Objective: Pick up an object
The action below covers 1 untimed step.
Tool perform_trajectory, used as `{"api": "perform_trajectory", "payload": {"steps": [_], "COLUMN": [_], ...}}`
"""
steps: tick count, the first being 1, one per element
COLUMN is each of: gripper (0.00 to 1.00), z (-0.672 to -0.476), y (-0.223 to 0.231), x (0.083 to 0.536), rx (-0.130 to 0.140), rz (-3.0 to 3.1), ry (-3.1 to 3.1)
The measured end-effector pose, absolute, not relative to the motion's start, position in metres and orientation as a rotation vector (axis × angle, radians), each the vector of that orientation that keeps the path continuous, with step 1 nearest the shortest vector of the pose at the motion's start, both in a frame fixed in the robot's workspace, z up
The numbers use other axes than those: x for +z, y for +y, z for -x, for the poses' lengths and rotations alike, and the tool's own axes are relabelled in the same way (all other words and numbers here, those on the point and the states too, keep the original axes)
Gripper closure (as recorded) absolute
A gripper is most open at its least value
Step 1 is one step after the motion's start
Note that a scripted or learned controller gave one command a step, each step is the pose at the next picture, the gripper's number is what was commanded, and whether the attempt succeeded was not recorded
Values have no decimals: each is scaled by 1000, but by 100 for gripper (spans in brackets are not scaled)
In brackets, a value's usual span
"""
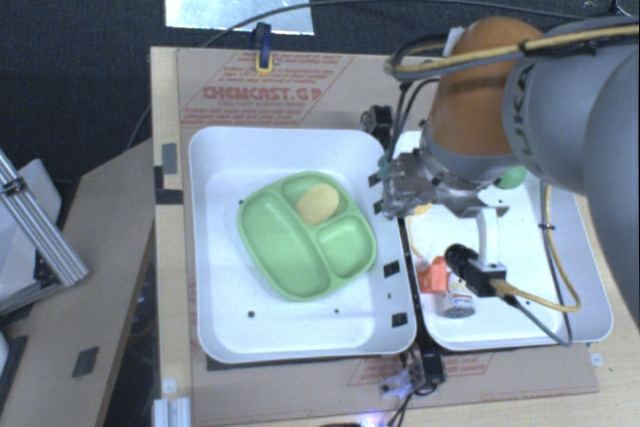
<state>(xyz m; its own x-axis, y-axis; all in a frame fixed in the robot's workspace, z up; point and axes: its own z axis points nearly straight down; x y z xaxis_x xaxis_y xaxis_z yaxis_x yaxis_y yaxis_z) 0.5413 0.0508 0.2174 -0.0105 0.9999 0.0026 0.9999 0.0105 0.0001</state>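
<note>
Although the end effector point(402, 193) was seen beside the green tray point(290, 260), nothing appeared lifted; its opening could not be told, and the pick was judged undone.

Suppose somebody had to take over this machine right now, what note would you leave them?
Gripper: over the wall between the two bins; no object seen in it.
Left bin: green divided plate with a yellow lump in its upper small compartment.
Right bin: a small orange item and a small jar near its left wall.
Done: nothing lifted yet.
To do: grab one object and raise it.
</note>
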Motion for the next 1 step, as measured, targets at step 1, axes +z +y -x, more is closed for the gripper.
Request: {"api": "perform_trajectory", "payload": {"steps": [1], "gripper": [100], "z": [-535], "y": [96], "x": [214], "rx": [-3], "rz": [2209], "ry": [-2231]}}
